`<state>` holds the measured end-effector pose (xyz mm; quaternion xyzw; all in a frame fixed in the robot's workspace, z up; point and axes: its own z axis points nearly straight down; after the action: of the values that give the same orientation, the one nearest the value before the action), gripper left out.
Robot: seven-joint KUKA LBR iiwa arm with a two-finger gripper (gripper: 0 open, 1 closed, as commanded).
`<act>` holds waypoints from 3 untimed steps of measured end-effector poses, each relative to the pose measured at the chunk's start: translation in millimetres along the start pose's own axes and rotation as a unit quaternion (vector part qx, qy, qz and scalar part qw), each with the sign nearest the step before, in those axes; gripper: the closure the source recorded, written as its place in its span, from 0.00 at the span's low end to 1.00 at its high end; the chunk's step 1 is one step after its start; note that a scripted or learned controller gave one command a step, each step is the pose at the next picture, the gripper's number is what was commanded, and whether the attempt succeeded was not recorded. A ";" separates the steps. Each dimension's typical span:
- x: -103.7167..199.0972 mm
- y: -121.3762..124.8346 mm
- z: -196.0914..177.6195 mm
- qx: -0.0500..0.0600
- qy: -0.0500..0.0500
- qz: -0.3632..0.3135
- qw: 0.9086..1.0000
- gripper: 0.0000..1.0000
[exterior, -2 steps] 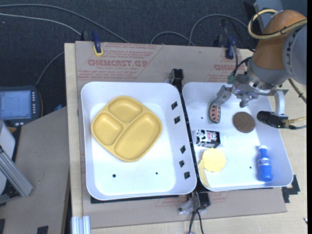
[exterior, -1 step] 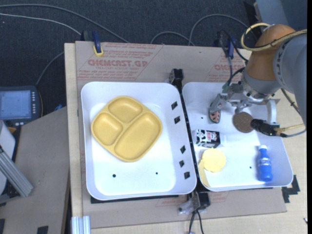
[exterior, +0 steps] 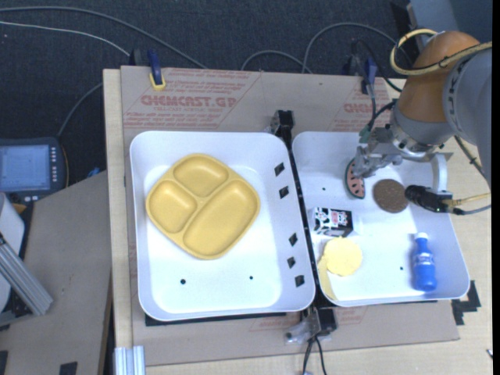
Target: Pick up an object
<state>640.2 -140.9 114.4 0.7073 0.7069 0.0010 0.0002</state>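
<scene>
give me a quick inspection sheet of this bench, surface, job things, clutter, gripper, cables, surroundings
surface: board-topped bench with two white bins, left bin and right bin, side by side
job's things: right bin holds a watermelon-slice toy, brown disc, black and white packet, pale yellow round piece and blue bottle; left bin holds a yellow divided plate
clutter: nothing seen
gripper: gripper low over the back of the right bin, right at the watermelon-slice toy; a grasp cannot be made out
cables: several cables loop across the dark floor behind the bench
surroundings: small screen unit to the left, dark floor
</scene>
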 end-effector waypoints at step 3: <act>3.0 -6.9 -126.1 -0.002 -0.001 -0.001 1.000 1.00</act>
<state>633.1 -138.1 240.4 0.7066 0.7076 0.0016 0.0023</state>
